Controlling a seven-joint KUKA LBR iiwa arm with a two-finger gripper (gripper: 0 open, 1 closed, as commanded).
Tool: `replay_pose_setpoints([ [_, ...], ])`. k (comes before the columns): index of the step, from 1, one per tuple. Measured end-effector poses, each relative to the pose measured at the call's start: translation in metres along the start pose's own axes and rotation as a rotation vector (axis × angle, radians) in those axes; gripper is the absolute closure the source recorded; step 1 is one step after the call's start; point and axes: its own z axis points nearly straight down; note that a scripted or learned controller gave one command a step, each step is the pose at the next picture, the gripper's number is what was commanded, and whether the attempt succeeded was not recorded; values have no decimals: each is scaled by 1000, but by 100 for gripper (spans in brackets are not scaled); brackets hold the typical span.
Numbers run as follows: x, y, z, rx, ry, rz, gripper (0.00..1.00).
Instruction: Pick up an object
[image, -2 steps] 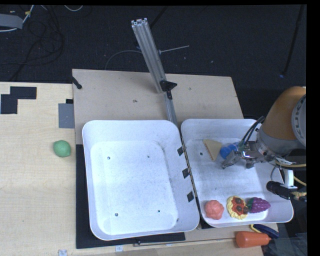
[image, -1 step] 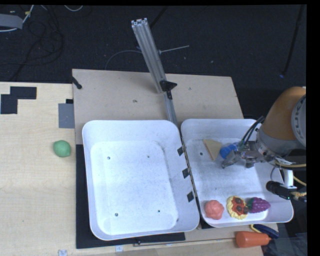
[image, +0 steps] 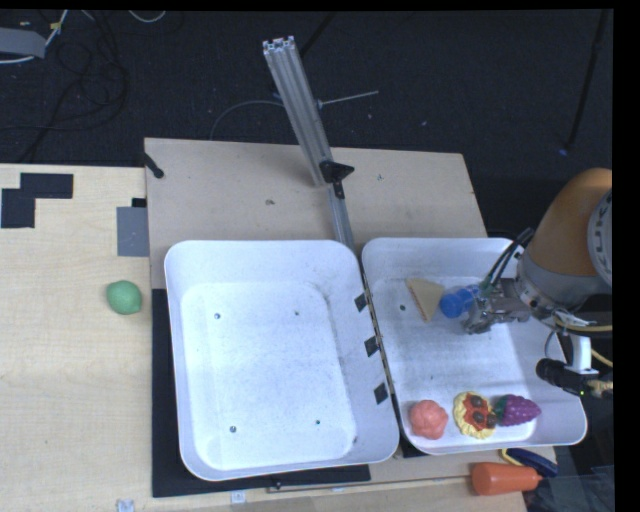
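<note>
**Gripper low in right bin, beside blue object**

The arm reached in from the right, its gripper low over the upper part of the right bin. A blue object lay just left of the gripper, touching or nearly touching it; whether it sat between the gripper's tips could not be told. A tan wedge lay just beside the blue object on its left. Along the bin's near edge lay a pink object, a yellow-and-red toy and purple grapes. The left bin sat alongside. A green ball rested on the bench; an orange object lay outside the right bin.
</note>
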Motion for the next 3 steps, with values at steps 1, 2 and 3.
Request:
replay_pose_setpoints([
  [1, -1, -8, -57, -3, -1, 0, 100],
  [2, -1, -1, -101, -2, -1, -1, 100],
  [3, -2, -1, -121, 0, 0, -1, 100],
])
